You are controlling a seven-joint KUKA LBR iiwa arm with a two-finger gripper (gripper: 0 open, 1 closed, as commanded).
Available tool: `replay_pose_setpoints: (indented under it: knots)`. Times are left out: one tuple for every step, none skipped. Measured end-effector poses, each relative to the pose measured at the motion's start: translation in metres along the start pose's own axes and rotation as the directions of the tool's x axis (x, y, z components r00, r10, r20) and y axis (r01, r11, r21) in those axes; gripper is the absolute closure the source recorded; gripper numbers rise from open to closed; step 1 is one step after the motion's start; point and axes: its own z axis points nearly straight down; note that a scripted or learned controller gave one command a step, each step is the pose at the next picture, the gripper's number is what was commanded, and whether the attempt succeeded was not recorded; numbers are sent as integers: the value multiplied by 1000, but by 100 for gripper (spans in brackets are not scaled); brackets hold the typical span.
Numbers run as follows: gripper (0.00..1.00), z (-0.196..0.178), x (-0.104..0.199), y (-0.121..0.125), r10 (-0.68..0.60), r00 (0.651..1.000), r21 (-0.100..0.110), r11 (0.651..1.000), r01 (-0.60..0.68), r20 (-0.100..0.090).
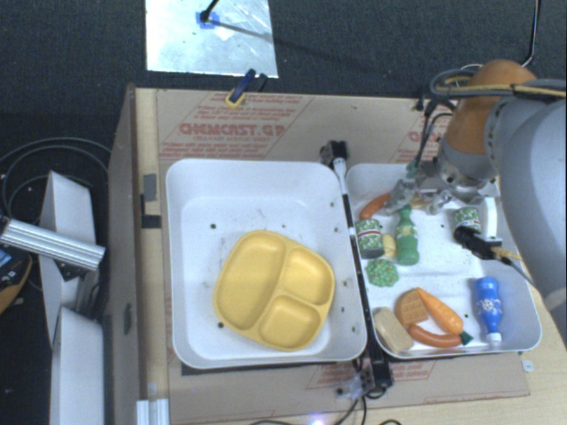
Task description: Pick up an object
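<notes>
Two white bins side by side on the table (221, 122). In the left bin (190, 228), a yellow divided tray (275, 290), lying flat near the middle.

Over the far part of the right bin (523, 326), the gripper (423, 189) at the end of the grey arm (532, 149), low above the toys. Spread or closed: impossible to say from this angle. Nothing visibly held.

Just beside the gripper, towards the divider, a small orange carrot (376, 204). Just in front of it, a green bottle (406, 237), touching a labelled can (369, 235) on its left. Near those, a green knobbly ball (383, 273). To the right, under the arm, a dark bottle (467, 222).

Along the near edge of the right bin, a pale slice of bread (392, 330), a round brown biscuit (412, 306), a larger carrot (440, 311) across it, and a sausage (434, 336), all crowded together. Near them, to the right, a blue bottle (487, 306) with a white cap.
</notes>
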Motion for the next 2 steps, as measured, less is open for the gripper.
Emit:
replay_pose_setpoints:
  knots:
    - [0, 1, 37, 2, 2, 1000, 8, 1000, -2, 5]
    - [100, -10, 38, 2, -4, 1000, 12, 1000, 4, 3]
